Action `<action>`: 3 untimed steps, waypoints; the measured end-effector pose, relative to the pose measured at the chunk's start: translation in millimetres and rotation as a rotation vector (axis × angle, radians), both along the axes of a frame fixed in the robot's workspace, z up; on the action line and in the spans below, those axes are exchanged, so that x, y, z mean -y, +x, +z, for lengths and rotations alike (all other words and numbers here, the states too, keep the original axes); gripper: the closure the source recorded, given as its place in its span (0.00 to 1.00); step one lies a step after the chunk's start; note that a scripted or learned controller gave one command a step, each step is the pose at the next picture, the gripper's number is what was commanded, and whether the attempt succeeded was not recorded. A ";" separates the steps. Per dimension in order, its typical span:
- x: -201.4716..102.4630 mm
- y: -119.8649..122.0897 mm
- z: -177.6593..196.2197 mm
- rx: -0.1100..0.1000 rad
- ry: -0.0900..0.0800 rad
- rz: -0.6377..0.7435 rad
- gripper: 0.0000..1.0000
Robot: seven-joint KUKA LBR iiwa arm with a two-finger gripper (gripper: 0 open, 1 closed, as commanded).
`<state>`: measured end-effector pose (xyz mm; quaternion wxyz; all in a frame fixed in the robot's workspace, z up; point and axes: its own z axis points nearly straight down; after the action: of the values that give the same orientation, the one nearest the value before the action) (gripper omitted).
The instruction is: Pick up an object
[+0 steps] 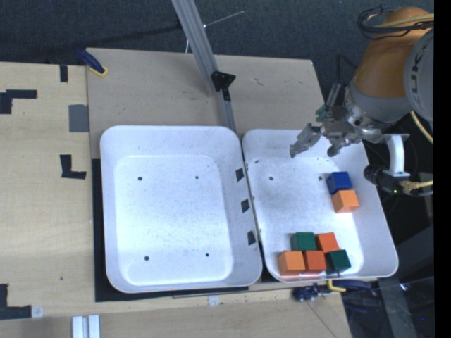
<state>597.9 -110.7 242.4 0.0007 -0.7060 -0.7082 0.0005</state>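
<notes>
Pale wood makes up the surface (162,83), and two shallow white bins sit on it side by side over a dark mat. From where I stand, the left bin (113,146) shows just speckles and a few dark dots on its floor. The right bin (271,143) carries all the blocks. A blue block (339,181) sits toward 3 o'clock in that bin, touching an orange block (345,201) just below it. Down at 5 o'clock there is a tight cluster — a green block (304,241) and an orange one (328,241) behind, then an orange block (291,262), another orange (315,260) and a dark green block (339,260) in front.

The grey and orange arm (387,55) comes in from 2 o'clock. Its gripper (320,141) hangs over the far edge of the right bin, at about 1 o'clock — jaws apart, nothing between them, well clear of the blue block. A slanted metal pole (197,34) rises at 12 o'clock.
</notes>
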 end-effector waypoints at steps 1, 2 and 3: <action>0.1 0.0 0.1 0.000 0.000 0.000 0.00; -2.1 2.1 -64.2 -0.006 -0.001 -0.001 0.00; -8.9 4.3 -126.5 -0.005 0.000 0.000 0.00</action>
<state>602.2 -101.8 115.9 0.0025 -0.7061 -0.7081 0.0026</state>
